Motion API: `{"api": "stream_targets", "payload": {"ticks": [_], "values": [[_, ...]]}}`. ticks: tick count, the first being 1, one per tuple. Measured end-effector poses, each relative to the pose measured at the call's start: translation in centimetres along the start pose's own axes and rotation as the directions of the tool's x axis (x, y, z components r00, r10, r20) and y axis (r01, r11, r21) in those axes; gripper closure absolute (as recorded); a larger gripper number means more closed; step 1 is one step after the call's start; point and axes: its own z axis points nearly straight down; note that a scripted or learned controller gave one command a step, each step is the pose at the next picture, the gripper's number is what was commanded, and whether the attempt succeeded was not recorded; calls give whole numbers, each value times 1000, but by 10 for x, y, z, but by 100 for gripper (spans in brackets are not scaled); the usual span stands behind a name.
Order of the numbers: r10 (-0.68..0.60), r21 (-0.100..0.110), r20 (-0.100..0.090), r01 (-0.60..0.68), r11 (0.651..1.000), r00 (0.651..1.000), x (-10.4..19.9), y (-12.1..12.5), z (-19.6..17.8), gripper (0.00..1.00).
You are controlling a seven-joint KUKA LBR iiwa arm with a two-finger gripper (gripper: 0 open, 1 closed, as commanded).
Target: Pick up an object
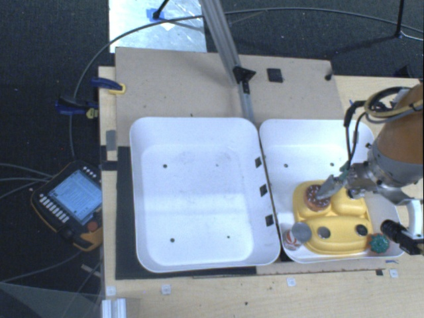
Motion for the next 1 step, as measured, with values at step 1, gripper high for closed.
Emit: {"api": "stream_targets", "payload": {"ticks": [1], "values": [[1, -1, 0, -1, 1000, 1000, 5, 9, 55, 0]]}}
